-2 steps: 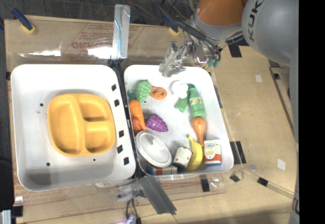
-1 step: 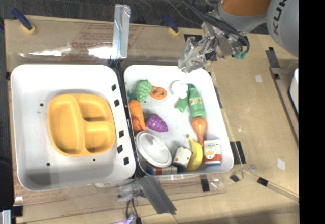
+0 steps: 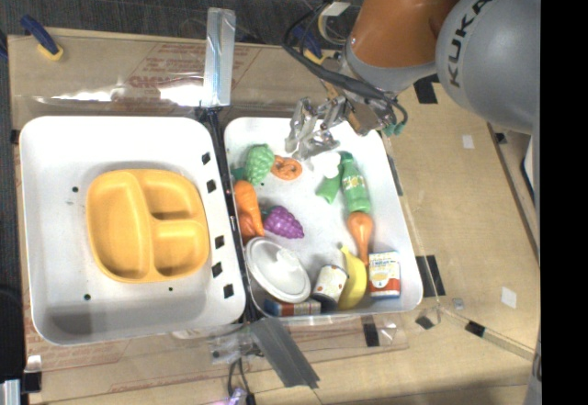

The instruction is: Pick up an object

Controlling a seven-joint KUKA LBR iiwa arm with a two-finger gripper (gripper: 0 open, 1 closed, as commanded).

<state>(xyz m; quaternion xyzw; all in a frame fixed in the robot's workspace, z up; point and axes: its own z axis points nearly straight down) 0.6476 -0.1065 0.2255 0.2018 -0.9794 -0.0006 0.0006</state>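
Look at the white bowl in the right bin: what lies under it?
The white bowl sits on a red and blue thing whose edge pokes out at the bin's front. The rest is covered, so it cannot be identified.

Single fixed camera above the bench, looking down at a slant, both white bins [image 3: 37,210] in frame

left bin [image 3: 37,210]: tray [image 3: 147,221] | right bin [image 3: 390,201]: toys; tool [image 3: 308,132] above its far edge

Toys crowd the right bin [image 3: 397,201], leaving 1 bare patch [image 3: 317,219] between grapes [image 3: 284,223] and bottle [image 3: 353,183].
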